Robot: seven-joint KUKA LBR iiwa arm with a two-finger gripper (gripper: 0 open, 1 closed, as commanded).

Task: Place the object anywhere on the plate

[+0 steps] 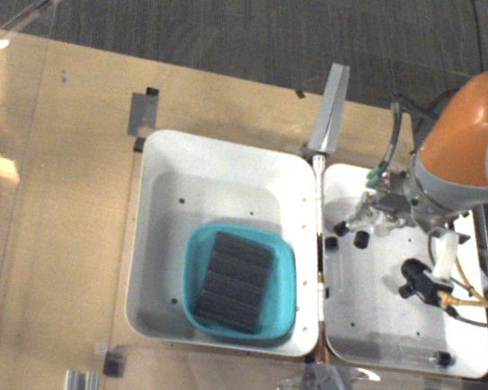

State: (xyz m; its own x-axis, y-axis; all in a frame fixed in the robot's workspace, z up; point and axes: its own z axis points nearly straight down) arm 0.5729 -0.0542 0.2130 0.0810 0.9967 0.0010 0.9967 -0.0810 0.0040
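A teal square plate rests in the left bin, toward its front. On it lies a dark grey ridged block, flat and roughly centred. My gripper hangs over the back left part of the right bin, apart from the plate and block. Its two black fingertips are spread, with only the white bin floor between them, so it is open.
The left bin and right bin share a raised middle wall. The orange-banded arm covers the right bin's back right. A black fitting with yellow cables hangs from the wrist over the right bin.
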